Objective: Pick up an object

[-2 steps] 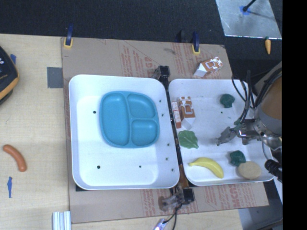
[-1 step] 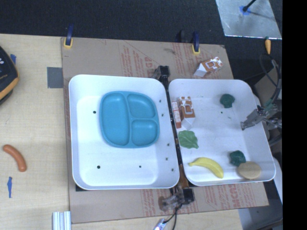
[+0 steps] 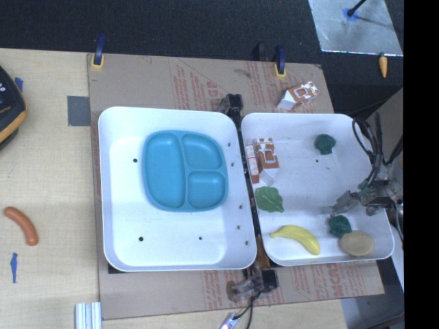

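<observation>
Approach step: my gripper [image 3: 357, 201], fingers spread and empty, hangs just above the dark green piece [image 3: 339, 225]; next, drop and close.

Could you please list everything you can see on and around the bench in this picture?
bins: 2, white, side by side on the cardboard; left bin, right bin
divided plate: 1, blue, in the left bin
banana: 1, yellow, right bin, near front edge
potato: 1, tan, right bin, front right corner
leafy green pieces: 3, green, right bin; one beside the left wall, one at the back, one beside the potato
carton: 1, brown and white, right bin, left side
second carton: 1, brown and white, on cardboard behind the right bin
sausage: 1, orange, on the bench far left
pincer: 1, grey, over the right bin's right side
</observation>
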{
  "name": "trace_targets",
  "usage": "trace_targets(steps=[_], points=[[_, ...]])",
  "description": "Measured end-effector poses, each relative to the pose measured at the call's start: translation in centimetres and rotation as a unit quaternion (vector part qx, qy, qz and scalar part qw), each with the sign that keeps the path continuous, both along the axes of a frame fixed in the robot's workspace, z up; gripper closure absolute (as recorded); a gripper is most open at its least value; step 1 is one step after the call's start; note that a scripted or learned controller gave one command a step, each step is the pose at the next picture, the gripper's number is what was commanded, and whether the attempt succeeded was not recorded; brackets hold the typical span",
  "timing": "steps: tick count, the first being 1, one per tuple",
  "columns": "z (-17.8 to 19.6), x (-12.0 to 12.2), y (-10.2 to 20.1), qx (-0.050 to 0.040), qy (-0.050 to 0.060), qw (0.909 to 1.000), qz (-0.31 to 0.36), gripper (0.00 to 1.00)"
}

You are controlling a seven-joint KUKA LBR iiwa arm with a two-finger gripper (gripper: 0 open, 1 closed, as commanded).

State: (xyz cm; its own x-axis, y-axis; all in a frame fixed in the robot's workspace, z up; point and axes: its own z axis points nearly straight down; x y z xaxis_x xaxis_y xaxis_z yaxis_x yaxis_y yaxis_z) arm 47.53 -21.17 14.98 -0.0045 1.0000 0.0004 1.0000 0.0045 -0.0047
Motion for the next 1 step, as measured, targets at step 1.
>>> trace_targets(steps=[1], points=[[8.07, 0.33, -0.05, -0.0005, -0.002, 1.0000, -0.001, 0.00]])
